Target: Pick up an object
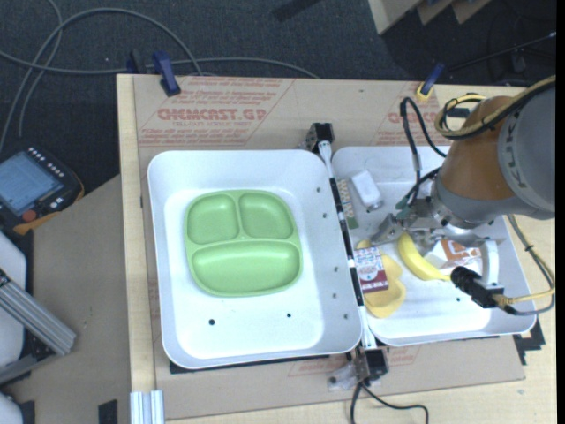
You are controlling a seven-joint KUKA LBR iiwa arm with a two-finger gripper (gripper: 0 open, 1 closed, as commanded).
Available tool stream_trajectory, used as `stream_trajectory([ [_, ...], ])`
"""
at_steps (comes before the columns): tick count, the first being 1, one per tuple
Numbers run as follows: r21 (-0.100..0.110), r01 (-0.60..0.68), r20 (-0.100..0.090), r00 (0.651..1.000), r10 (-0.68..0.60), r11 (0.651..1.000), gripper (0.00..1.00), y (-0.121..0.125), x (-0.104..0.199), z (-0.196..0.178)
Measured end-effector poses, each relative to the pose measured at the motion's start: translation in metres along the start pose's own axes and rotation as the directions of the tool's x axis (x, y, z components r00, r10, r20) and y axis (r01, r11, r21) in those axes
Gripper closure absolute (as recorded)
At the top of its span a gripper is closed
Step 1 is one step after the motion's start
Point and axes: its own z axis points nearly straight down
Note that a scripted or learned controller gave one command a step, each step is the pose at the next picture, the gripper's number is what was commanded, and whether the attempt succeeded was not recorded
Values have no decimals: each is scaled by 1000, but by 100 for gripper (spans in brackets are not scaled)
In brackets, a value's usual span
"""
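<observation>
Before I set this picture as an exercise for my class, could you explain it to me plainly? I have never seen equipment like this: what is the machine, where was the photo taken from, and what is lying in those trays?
The photo comes from one camera fixed above a workbench, looking down at a slant. The grey machine with the orange band is a robot arm reaching in from the right; a program drives it, and its job is to pick up an object.

Two shallow white bins sit side by side. The left bin holds a green divided plate. The right bin holds small items: a banana, a small printed carton, a yellow piece beside it, and a white block near the far wall.

The gripper at the arm's end is low over the right bin, close to the banana. From this angle I cannot tell whether it holds anything.
</observation>
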Motion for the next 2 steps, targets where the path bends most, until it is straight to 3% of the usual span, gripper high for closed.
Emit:
stream_trajectory([
  [1,-2,0,0,1000,1,1000,100,0,0,-10],
  [2,-2,2,1,1000,-2,1000,100,4,69,-100],
])
